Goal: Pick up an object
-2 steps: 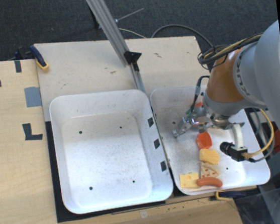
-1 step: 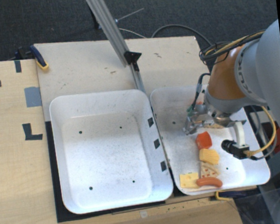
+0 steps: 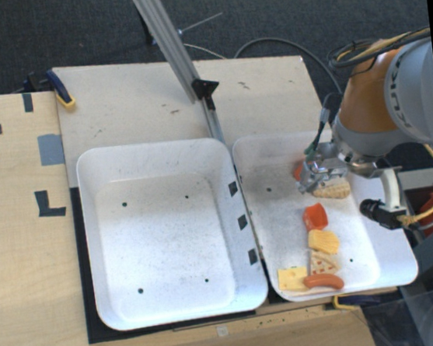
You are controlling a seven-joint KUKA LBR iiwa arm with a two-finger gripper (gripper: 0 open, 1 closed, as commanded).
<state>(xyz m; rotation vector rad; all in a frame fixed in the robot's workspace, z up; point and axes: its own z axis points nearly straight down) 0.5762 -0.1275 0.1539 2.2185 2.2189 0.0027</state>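
My gripper (image 3: 316, 173) hangs low over the upper middle of the right bin (image 3: 277, 223). Right beside it lie a small red piece (image 3: 298, 171) on its left and a tan bread-like piece (image 3: 333, 189) just below it. Further toward the front of the same bin sit a red-orange block (image 3: 315, 216), a yellow cheese-like block (image 3: 324, 241), a tan wedge (image 3: 318, 262), a pale yellow slab (image 3: 292, 279) and a red sausage (image 3: 324, 281). The wrist blocks the fingertips, and I see nothing clearly between them.
The left bin (image 3: 97, 222) stands beside the right one, with black clips on the shared wall. A slanted metal pole (image 3: 174, 48) rises behind the bins. Cables (image 3: 385, 210) and a black fitting hang at the arm's right. Wooden bench lies to the left.
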